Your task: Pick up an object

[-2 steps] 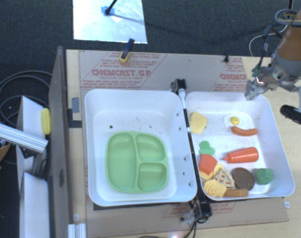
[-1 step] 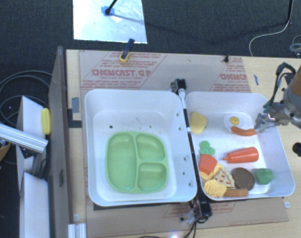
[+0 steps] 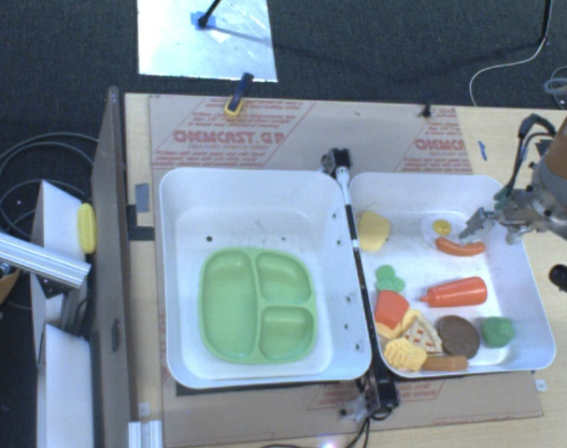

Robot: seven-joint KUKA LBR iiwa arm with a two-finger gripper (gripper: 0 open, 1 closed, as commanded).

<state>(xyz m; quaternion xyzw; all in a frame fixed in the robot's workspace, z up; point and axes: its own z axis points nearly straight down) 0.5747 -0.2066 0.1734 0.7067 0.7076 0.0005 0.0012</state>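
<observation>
My gripper [image 3: 495,228] hangs over the right side of the right bin [image 3: 521,278], its fingers spread open with nothing between them. Its left fingertip [image 3: 475,221] is just above and to the right of a small orange sausage [image 3: 458,246]. Next to the sausage lies a toy fried egg [image 3: 441,227]. Below them in the same bin are an orange carrot [image 3: 456,292], a brown cookie [image 3: 458,336] and a green ball [image 3: 497,330]. A yellow piece [image 3: 373,231] lies at the bin's left.
More toy food crowds the right bin's lower left: a green piece [image 3: 389,276], a red pepper [image 3: 389,308], a pizza slice [image 3: 423,329] and corn [image 3: 404,353]. The left bin [image 3: 185,203] holds a green divided plate [image 3: 258,304]. A divider bar [image 3: 351,241] separates the bins.
</observation>
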